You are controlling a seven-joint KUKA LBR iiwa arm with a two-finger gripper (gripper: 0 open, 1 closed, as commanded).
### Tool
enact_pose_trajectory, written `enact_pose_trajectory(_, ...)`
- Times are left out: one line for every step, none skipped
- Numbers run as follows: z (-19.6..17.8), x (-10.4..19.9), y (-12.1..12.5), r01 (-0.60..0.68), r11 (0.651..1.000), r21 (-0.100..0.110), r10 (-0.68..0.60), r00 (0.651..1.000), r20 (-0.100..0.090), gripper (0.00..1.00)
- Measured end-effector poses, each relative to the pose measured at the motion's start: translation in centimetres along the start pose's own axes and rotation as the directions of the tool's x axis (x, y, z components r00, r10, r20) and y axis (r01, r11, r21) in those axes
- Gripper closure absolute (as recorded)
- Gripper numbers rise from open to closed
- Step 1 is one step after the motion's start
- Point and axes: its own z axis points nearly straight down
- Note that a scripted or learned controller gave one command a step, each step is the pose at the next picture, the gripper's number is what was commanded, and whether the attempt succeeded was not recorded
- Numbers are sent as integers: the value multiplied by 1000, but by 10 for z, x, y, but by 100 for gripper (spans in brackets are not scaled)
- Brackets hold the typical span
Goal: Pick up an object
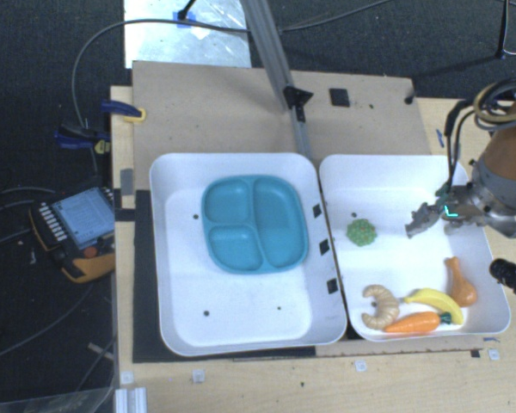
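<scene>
Two white bins are seen side by side. In the left bin a blue plate with compartments is placed. In the right bin the objects are found: a broccoli near the middle, and at the near edge a croissant, a carrot, a banana and a drumstick. The gripper is held over the right bin, to the right of the broccoli and apart from it. Nothing is seen between its fingers (whether they are apart or together cannot be told). No object is lifted yet, so the task is judged to be at its beginning: the approach, the grasp and the lift are all left.
</scene>
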Motion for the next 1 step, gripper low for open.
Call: enact_pose_trajectory(-1,0,1,0,1000,-2,0,1000,0,0)
